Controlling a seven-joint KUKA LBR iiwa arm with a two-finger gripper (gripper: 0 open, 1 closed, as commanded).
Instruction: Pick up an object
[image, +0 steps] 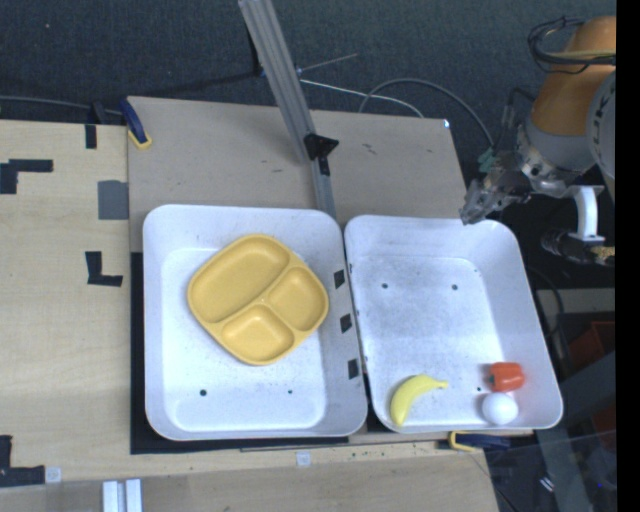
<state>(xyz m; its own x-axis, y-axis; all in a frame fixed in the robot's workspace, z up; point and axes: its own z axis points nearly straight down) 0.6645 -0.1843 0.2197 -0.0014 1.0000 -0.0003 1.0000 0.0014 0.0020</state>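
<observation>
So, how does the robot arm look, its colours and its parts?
The arm is rounded, with an orange band on top and grey below. Its wrist is silver-grey metal, ending in a small dark gripper. Thin dark cables loop above the orange part.

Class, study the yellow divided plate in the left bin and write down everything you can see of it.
The yellow plate looks like smooth moulded plastic, a rounded square with raised ridges that split it into three compartments: one large, two smaller. It lies flat, right way up, turned at an angle to the walls of the left bin. It rests on the bin's floor, towards the far side. Its compartments hold nothing, and nothing else touches it.
</observation>
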